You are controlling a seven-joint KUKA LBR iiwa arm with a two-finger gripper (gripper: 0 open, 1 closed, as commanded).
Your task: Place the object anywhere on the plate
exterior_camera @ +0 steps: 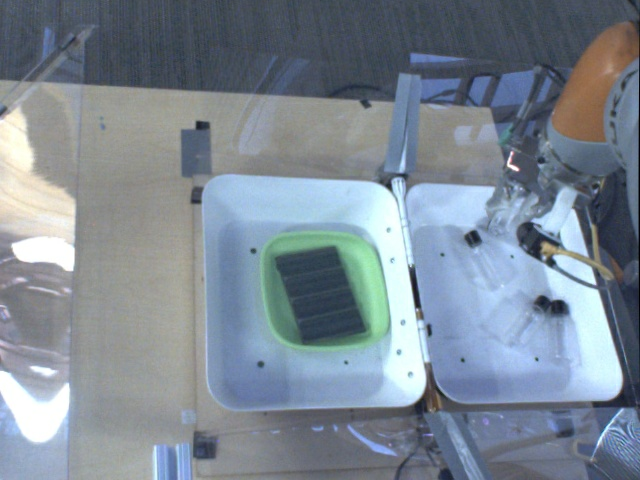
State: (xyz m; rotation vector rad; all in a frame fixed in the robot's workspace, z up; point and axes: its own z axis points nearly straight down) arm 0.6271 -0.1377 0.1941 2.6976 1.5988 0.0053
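Observation:
A green plate [374, 290] sits in the middle of the left bin [222, 318]. A dark grey ridged block [320, 294] lies flat on the plate, angled slightly. Two clear small bottles with black caps lie in the right bin [470, 368]: one [484, 256] near its upper left, the other [532, 318] near its right side. My gripper [518, 211] hangs over the upper part of the right bin, just above and to the right of the first bottle, with nothing clearly visible in it.
The orange-banded arm [600, 88] comes in from the upper right. A yellow-tipped cable [565, 256] loops beside the wrist over the right bin. A grey metal post [403, 123] stands behind the seam between the bins. Bare bench lies left.

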